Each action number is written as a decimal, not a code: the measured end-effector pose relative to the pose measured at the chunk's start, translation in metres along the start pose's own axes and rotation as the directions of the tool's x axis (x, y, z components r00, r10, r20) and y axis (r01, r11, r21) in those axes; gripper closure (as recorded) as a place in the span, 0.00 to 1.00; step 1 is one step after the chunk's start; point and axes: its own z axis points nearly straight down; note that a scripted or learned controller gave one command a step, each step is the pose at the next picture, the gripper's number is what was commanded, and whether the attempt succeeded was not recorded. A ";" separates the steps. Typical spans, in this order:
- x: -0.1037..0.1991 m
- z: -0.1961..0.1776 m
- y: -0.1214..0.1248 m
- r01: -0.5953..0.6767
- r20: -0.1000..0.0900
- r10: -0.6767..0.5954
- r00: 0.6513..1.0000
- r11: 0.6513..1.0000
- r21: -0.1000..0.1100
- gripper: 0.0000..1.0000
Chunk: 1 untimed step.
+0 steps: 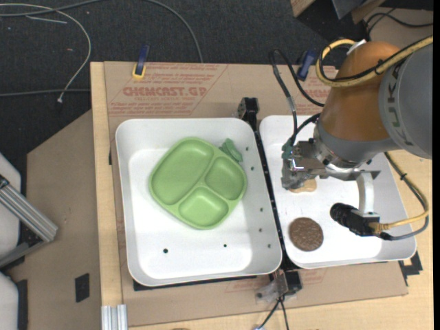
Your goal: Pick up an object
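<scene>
Reaching down in the right bin, the gripper sits over a tan cookie; I cannot tell its grip. Go straight down, squeeze gently, lift slowly

1. The left bin holds a green divided plate, with a small green piece touching the plate's upper right edge.
2. In the right bin, the gripper sits low over a tan object.
3. A brown round disc lies below that tan object.
</scene>
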 end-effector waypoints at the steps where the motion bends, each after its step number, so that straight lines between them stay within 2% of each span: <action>1: 0.048 0.004 0.015 0.000 0.002 0.000 1.000 1.000 -0.004 1.00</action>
